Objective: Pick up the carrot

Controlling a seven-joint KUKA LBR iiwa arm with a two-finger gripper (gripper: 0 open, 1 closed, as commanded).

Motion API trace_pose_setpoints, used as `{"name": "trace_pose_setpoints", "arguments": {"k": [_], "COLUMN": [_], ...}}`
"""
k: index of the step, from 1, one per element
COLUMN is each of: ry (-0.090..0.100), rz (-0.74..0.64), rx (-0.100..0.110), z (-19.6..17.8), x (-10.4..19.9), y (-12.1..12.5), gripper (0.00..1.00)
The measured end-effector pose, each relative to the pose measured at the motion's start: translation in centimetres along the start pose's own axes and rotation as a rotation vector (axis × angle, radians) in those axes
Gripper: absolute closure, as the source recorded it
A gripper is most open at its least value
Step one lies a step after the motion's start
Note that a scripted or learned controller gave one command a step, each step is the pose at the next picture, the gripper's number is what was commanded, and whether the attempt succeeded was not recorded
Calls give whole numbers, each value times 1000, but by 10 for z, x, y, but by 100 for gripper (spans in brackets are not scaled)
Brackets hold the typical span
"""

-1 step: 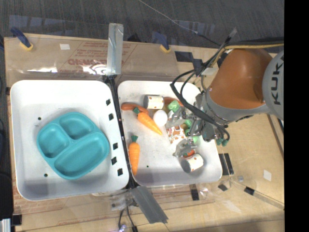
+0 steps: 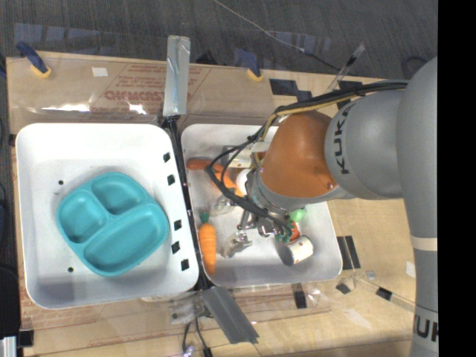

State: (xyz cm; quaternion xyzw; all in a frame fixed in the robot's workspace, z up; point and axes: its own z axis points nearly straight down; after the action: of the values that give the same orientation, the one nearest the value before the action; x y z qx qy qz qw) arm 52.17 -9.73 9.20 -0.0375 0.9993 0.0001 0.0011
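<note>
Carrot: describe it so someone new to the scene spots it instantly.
Take the right white bin, the one under the arm. Along its left wall, near the front corner, lies the carrot, lengthwise, green top pointing away from the front edge. It is the orange tapered piece lying left of the gripper.

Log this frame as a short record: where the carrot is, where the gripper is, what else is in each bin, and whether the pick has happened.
carrot: right bin, by its left wall, lying free
gripper: low over right bin, right of carrot
left bin: teal divided plate
right bin, other: white cup, hot dog near far wall
pick: not yet done
</note>
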Motion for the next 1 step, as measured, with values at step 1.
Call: {"name": "trace_pose_setpoints", "arguments": {"k": [1], "ry": [-3], "rz": [-291], "rx": [1], "z": [-4], "x": [-68], "y": [-10], "gripper": [0]}}
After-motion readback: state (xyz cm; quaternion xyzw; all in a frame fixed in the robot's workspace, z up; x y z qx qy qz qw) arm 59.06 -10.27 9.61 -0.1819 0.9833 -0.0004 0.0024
